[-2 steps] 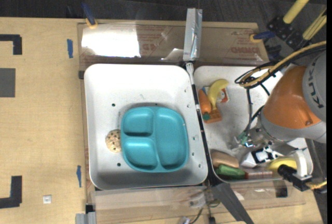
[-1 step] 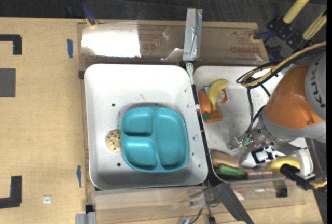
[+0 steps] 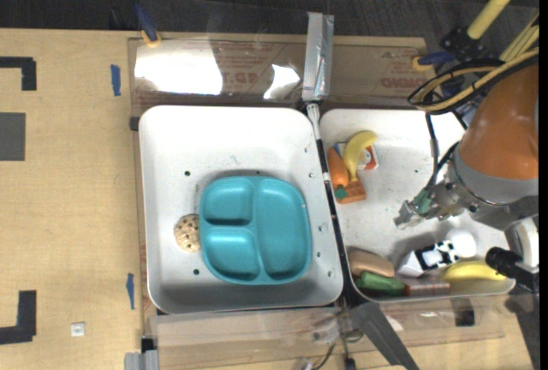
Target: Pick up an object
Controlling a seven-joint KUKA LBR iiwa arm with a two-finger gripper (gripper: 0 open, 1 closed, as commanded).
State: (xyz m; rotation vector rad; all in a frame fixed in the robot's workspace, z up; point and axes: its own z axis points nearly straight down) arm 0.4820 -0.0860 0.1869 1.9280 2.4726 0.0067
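Arm w/ orange band reaches in from the right, claw (image 3: 417, 211) low over bare floor of the right bin (image 3: 390, 188), nothing seen between its fingers; can't tell how wide it's set. Right bin: banana (image 3: 360, 143) touching an orange block (image 3: 345, 180) at upper left, 2nd banana (image 3: 476, 272) at lower right just beside a black-and-white toy (image 3: 441, 254), tan piece (image 3: 370, 261) + green piece (image 3: 380, 282) along the front wall. Left bin (image 3: 171, 146): teal divided plate (image 3: 255, 228) in the middle, cookie (image 3: 187, 232) touching its left edge.
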